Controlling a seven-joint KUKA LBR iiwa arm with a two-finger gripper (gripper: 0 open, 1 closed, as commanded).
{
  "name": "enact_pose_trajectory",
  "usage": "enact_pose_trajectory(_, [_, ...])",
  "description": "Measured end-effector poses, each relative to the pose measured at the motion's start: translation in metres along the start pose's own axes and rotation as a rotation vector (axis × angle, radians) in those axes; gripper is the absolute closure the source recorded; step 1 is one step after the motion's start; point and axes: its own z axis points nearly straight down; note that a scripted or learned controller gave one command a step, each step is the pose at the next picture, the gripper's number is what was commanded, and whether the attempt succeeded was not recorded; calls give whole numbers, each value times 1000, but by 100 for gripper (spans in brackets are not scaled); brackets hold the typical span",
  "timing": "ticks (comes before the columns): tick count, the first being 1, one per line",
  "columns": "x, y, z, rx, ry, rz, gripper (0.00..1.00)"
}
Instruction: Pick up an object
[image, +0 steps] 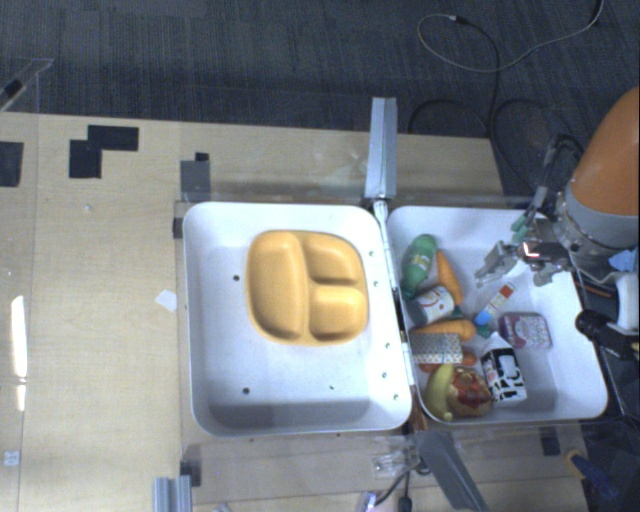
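The right bin (590, 395) holds several small objects. A green bottle (420, 255) lies at its left side, with a carrot (449, 279) and a white can (432, 300) beside it. A little bottle with a red cap (493, 307) lies in the middle, and a purple cup (526, 330) sits to its right. A banana (437, 388) and a black-and-white box (505, 375) lie near the front. My gripper (520, 267) hangs over the bin's back right part, above the little bottle, open with nothing between its fingers.
The left bin (215, 390) holds a yellow divided tray (305, 285). A metal post (382, 150) stands behind the wall between the bins. Cables and the arm's orange band (610, 165) lie off to the right.
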Motion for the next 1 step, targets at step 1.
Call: enact_pose_trajectory(1, [19, -1, 80, 2, 0, 45, 0])
